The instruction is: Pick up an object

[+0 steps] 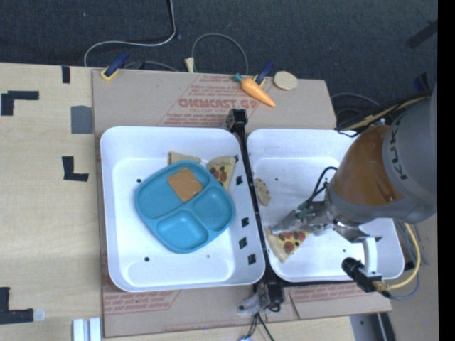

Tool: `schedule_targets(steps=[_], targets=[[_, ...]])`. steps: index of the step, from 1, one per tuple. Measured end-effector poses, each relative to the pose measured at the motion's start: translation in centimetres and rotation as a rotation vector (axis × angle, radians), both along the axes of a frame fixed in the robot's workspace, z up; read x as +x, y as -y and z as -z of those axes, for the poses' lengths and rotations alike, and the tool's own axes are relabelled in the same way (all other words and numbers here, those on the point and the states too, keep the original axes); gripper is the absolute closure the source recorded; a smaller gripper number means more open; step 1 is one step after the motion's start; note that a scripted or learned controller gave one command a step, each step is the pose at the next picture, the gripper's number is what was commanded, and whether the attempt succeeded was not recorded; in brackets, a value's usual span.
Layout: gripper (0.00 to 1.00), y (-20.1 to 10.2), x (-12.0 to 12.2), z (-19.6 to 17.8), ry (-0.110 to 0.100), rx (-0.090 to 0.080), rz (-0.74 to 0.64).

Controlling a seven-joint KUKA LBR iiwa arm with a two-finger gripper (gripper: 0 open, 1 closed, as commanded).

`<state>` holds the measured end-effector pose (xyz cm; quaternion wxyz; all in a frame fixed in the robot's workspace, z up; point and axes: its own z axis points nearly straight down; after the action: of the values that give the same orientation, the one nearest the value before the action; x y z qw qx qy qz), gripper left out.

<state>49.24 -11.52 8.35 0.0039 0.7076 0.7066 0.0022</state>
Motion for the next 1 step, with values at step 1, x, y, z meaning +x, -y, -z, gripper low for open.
schedule_targets(steps=[1], targets=[[0.00,7.61,9.00,-12.98,0.011,-0.008,-0.002]])
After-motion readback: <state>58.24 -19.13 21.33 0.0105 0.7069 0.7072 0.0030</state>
